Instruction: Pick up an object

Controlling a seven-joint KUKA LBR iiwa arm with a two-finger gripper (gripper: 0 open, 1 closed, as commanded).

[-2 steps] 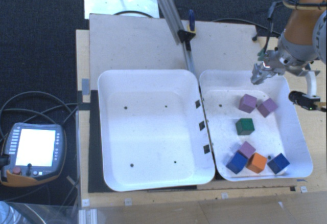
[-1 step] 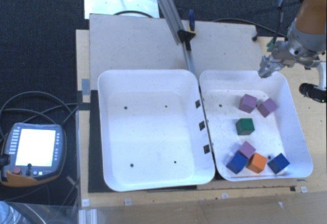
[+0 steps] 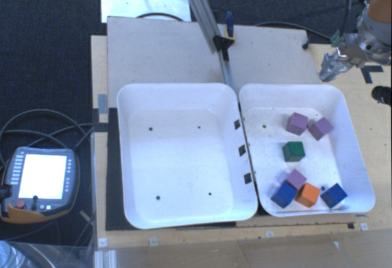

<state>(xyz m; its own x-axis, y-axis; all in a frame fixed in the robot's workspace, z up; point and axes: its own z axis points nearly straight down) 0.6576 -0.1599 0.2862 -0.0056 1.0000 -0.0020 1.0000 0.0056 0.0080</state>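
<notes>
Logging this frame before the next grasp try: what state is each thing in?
Gripper: above the bench, beyond the right bin, holding nothing.
Green cube: loose, alone mid-bin.
Purple cubes: two side by side, a third against the orange cube.
Blue cubes: flanking the orange cube.

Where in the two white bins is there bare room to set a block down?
The left white bin offers bare floor wall to wall. In the right white bin, room remains left of the green cube; its near edge is crowded around the orange cube.
</notes>
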